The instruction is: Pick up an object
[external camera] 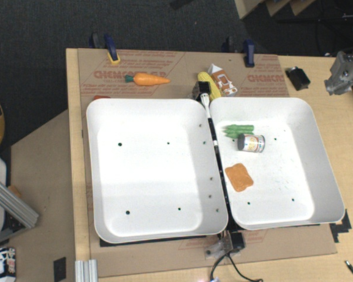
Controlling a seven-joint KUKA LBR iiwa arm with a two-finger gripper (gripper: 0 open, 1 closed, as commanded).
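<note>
White bins: two, side by side on the table [165, 66] — the left bin [106, 157] and the right bin [300, 151].
Right bin holds: three things, all in its left half — a green piece [239, 130] at the far end, a small can [250, 143] lying on its side just near of it and touching or almost touching it, and a flat orange piece [239, 177] nearer still, apart from the can.
Outside the bins: one carrot [148, 80] on the table beyond the left bin; one yellow piece [206, 80] and one small printed packet [223, 82] beyond the seam between the bins; one dark block [297, 78] further right.
Clamps: two blue ones, left [112, 49] and right [249, 52], on the far edge of the table.
Arm: a grey part [343, 74] shows at the far right edge, well apart from everything in the bins.
Jaws: cannot tell whether apart or together.
Task progress: by my reading, nothing is picked up yet — reach, descent, grip and lift all remain.
Likely targets: the three things in the right bin.
</note>
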